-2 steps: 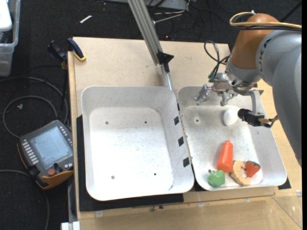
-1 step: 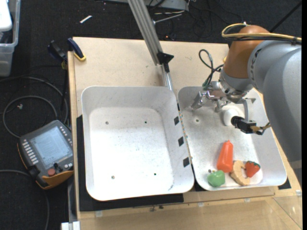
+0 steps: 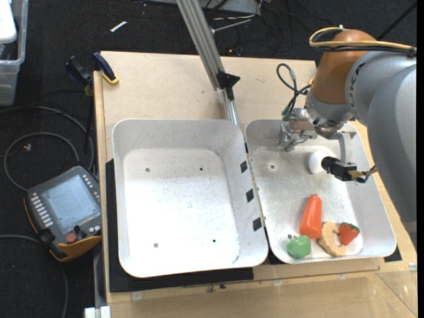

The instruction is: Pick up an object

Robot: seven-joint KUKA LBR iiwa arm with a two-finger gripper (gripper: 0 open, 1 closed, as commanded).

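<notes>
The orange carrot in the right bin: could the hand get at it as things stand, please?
Probably yes: the carrot lies uncovered with nothing on top, and the hand is over the same bin, nothing between them.

matt white plastic bins [image 3: 132,138], bare wooden bench [image 3: 159,85]

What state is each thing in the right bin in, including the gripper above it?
gripper: over the right bin's far end, apart from every toy.
orange carrot: lying flat, near end.
green toy: resting by the carrot's end.
tan piece: lying flat between carrot and red toy.
red toy: touching the tan piece.
</notes>
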